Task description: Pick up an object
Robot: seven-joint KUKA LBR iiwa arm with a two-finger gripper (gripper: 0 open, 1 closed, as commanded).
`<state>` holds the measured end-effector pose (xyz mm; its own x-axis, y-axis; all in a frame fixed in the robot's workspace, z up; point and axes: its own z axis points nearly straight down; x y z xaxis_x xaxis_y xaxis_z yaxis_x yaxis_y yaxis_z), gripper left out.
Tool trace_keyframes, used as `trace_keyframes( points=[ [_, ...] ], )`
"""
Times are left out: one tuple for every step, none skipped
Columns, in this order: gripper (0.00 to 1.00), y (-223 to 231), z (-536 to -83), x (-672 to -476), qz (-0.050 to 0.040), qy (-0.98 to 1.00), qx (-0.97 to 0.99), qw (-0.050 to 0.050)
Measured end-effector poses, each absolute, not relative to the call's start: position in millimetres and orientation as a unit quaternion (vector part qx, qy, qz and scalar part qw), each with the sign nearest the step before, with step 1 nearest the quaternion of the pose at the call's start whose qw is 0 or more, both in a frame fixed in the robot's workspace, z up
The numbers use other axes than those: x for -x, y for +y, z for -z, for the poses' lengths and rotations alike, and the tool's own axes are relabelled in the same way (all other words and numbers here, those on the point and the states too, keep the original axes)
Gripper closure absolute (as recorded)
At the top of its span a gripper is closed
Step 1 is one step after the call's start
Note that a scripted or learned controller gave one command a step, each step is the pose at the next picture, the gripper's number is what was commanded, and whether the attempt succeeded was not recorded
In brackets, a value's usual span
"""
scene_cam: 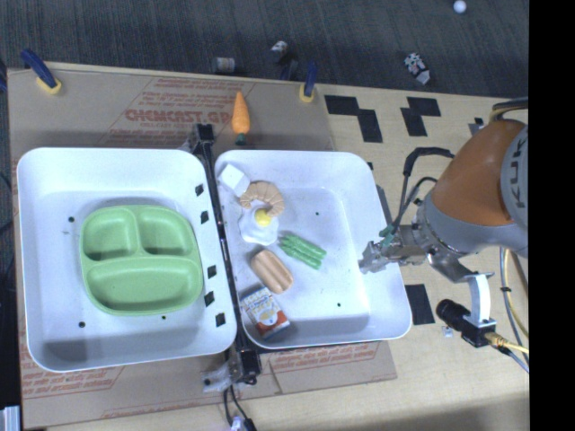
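Gripper [374, 257]: stood at the right rim of the right bin [352, 323], low over the edge; whether open or closed could not be told. It held nothing visible.

Objects, right bin, all clustered toward its left half, well apart from the gripper:
- green bean pod [302, 250], nearest the gripper, lying at a slant near centre;
- hot dog [270, 270], just left of and below the pod;
- fried egg [259, 225], above the hot dog;
- croissant [262, 196], touching the egg's upper edge;
- small carton [264, 312], against the lower left wall.

The right half of that bin's floor lay bare.

Left bin [45, 241]: held a green divided tray [141, 259].

A toy carrot [240, 113] lay on the cardboard above both bins.
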<state>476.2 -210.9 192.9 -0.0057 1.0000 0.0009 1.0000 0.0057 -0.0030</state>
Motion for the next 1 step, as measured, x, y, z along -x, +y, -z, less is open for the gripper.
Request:
trace_keyframes(
  points=[
    [1.0, -211.7, -299.5, -494.9, 0.0004, -0.709, 0.705, -0.003]
  ],
)
